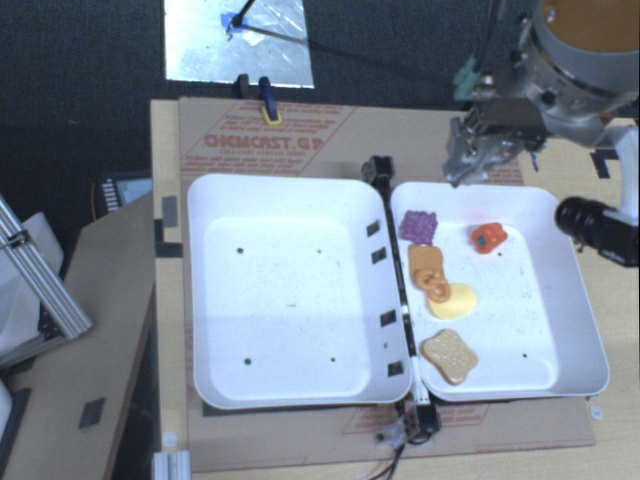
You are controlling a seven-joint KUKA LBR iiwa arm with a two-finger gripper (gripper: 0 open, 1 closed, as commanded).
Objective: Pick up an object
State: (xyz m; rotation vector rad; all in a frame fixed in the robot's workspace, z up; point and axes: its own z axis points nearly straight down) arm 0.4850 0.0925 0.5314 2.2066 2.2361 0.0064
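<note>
Gripper (468,168) — above right bin's (560,298) far rim

A tan wooden bench (120,298) carries a cardboard sheet (300,133) printed in red lettering, lying beneath two white bins. Behind it stretches dark carpeted floor (70,58), where a shiny metallic plate (238,26) lies. An aluminium frame rail (40,278) slants at the left edge
</note>
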